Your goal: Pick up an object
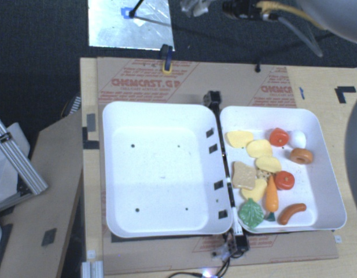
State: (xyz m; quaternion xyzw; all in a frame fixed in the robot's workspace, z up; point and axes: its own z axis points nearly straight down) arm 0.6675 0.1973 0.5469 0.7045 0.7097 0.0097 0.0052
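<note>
Leftward first: logged the left bin, white and shallow, touching the right bin along a shared middle edge. Found every candidate for picking inside the right bin.

Noted a green leafy piece at that bin's near left corner, close against the left wall. Saw a bread slice above it, just beside the left edge, overlapping a yellow lump. Recorded a pale yellow chip near the far left corner, then two more yellow chips stepping down toward the middle.

Marked a carrot at centre, tip pointing to the near edge, touching the yellow lump. Spotted one tomato by the far edge and a second tomato just right of the carrot. Listed a white egg beside the far tomato, a brown doughnut just below it, and a sausage lying tilted by the near edge.

Observed the arm, grey and blurred, well beyond the bins' far right corner.
</note>
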